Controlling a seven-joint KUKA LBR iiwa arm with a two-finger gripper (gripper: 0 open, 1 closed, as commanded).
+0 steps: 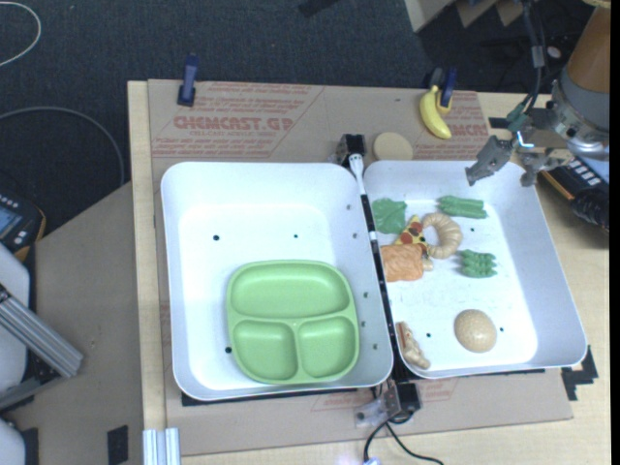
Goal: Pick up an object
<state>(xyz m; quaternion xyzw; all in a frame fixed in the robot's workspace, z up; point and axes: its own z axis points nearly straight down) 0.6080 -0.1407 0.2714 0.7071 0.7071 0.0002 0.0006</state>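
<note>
Camera view had the gripper (511,159) hanging over the far right corner of the right bin (542,260), its two fingers spread apart with nothing between them — one dark fingertip (481,170) poking out over the bin's back rim, the other near the right wall. So nothing picked yet, by the look of it: the grab itself was all still to do. Just below and inward of the hand lay a green toy piece (461,205), the closest candidate, with a second green piece (477,263) a little further toward the front. Beside those, near the bin's middle, a pale ring-shaped pastry (446,232) touched an orange lump (402,261), and a green leafy piece (389,214) sat just behind them by the divider. Further out, a beige egg-like ball (475,329) rested alone near the front, well apart from the hand, and a small brown bit (410,343) hugged the front left corner. Over in the left bin (194,250), a green divided plate (291,320) sat untouched. Beyond the bins, a banana (435,115) lay on the cardboard.
</note>
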